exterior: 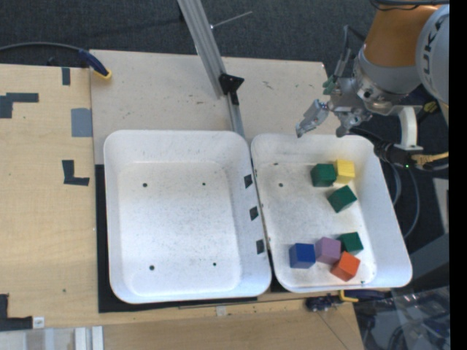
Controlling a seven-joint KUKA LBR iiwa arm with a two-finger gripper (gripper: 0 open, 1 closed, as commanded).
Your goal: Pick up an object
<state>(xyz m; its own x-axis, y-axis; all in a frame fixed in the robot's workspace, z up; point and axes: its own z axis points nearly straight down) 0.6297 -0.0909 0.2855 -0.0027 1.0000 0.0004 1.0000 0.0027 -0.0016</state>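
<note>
Blocks lie below the tool (326, 119): dark green cube (323, 175) and yellow cube (345, 170) nearest; its grip state I cannot tell.

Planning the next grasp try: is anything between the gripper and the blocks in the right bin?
Nothing visible is. The gripper hangs above the right bin's far rim; bare bin floor separates it from the nearest blocks, the dark green block touching the yellow block.

arm (408, 28): running off the view's top and right edges, upper links cut off
gripper (326, 120): blurring slightly over the right bin's (379, 188) far edge, finger gap too small to tell
orange cube (346, 267): partly overlapping the purple cube (328, 249), touching or apart unclear
</note>
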